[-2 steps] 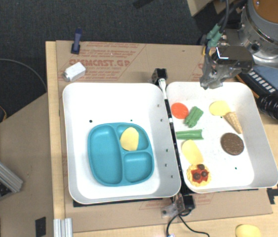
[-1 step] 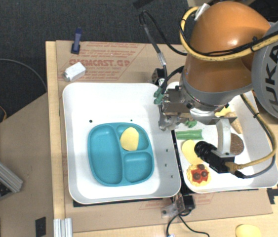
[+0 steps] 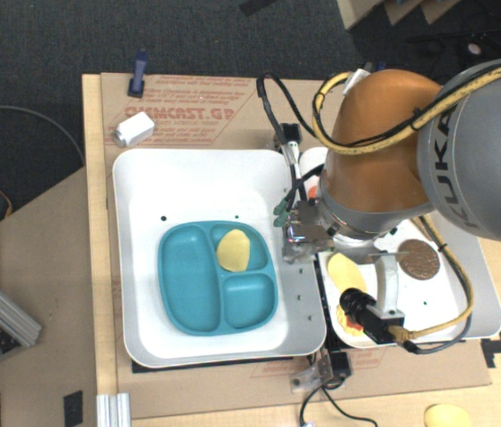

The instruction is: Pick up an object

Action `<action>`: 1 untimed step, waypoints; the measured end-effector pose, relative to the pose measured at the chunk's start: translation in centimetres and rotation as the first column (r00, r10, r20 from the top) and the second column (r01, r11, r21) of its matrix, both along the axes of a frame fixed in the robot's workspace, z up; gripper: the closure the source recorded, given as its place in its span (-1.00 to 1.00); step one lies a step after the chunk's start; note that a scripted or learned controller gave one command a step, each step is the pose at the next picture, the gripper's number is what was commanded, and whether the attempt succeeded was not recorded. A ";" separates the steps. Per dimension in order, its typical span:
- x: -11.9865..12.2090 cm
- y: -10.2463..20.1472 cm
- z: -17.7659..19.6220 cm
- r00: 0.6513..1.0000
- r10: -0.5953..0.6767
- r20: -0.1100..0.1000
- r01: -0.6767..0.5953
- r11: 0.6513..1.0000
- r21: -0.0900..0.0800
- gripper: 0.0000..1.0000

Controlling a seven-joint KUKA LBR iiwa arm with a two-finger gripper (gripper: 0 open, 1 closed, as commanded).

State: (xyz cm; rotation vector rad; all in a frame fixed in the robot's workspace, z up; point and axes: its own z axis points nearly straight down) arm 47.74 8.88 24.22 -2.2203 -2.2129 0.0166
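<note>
Arm (image 3: 383, 149) over right bin (image 3: 481, 301) | yellow piece (image 3: 233, 249) in teal tray (image 3: 197, 283)

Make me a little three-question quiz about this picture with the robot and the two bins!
1. True or false: the yellow oval object lies in a compartment of the teal divided plastic tray.
2. Which shallow white bin holds that tray: the view's left or right?
3. What colour is the round flat disc in the right bin?

Key: 1 true; 2 left; 3 brown.
</note>
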 end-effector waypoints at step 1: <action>0.3 -3.4 11.8 1.000 -0.001 0.027 0.001 1.000 0.004 1.00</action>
